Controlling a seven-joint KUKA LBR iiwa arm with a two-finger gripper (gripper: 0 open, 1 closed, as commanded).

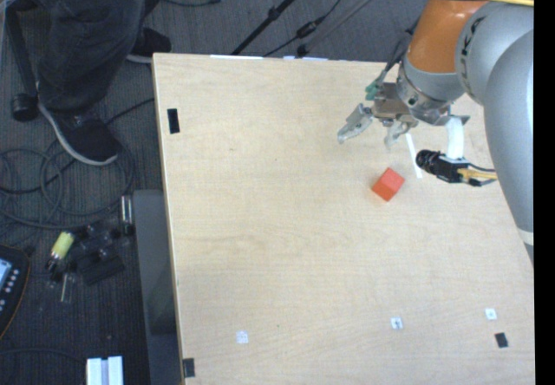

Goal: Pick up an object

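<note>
A small orange-red cube [388, 185] lies alone on the light wooden bench top [277, 227], right of its middle. My gripper [373, 133] hangs above the surface, up and slightly left of the cube, and clear of it. Its fingers [351, 130] are spread open with nothing between them. The grey arm with its orange band [451, 6] reaches in from the upper right.
A black connector with cable [440, 166] hangs off the wrist just right of the cube. A black mark [173, 120] sits near the bench's left edge, and small tags [396, 323] lie near the front. Cables and a shoe [82, 136] lie on the floor to the left.
</note>
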